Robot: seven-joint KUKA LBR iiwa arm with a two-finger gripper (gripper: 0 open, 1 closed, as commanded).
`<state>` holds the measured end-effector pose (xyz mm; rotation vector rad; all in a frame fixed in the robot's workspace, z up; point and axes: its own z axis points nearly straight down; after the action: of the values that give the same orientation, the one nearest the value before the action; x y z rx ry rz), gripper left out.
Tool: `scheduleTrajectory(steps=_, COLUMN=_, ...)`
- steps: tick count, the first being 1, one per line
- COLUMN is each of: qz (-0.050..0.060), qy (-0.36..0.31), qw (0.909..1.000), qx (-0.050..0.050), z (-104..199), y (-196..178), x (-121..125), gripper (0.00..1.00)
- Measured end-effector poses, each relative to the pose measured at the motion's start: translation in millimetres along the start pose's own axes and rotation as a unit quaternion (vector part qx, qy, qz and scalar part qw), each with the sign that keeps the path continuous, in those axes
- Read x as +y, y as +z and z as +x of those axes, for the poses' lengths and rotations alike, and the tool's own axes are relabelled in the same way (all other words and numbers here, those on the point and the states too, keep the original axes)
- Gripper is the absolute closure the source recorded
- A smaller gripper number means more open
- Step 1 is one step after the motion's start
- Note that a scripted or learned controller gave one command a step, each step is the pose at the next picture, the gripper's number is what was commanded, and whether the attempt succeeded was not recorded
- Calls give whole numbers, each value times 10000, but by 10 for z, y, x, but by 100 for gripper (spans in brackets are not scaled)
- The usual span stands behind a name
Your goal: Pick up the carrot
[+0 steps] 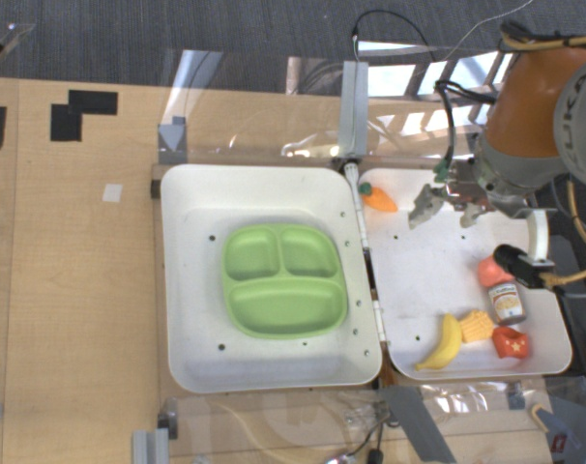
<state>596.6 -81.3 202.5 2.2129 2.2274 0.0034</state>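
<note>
1. Carrot [378, 198]: small, orange, tapered, green top; lies in the right bin's [419, 269] far left corner.
2. Pincer [446, 205]: spread open, gripping nothing, just right of the carrot.
3. Right bin's near side: yellow banana [442, 345], corn [476, 328], red pepper [511, 342], bottle [506, 301].
4. Left bin [191, 259]: smooth green divided plate [284, 280].
5. Tabletop [71, 288]: pale wood.

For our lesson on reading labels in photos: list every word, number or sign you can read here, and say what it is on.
No text can be read.
Small bottle with a red cap and pale label in the right white bin: print on the label too small and blurred to read.
</note>
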Motion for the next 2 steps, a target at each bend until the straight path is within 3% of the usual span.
scheduleTrajectory(steps=1, qz=0, qy=-305, qw=9995, qx=-5, z=-266, y=506, x=676, gripper=0)
scheduleTrajectory(steps=2, qz=-20, qy=-1328, qw=9911, qx=-9, z=-593, y=610, x=529, gripper=0)
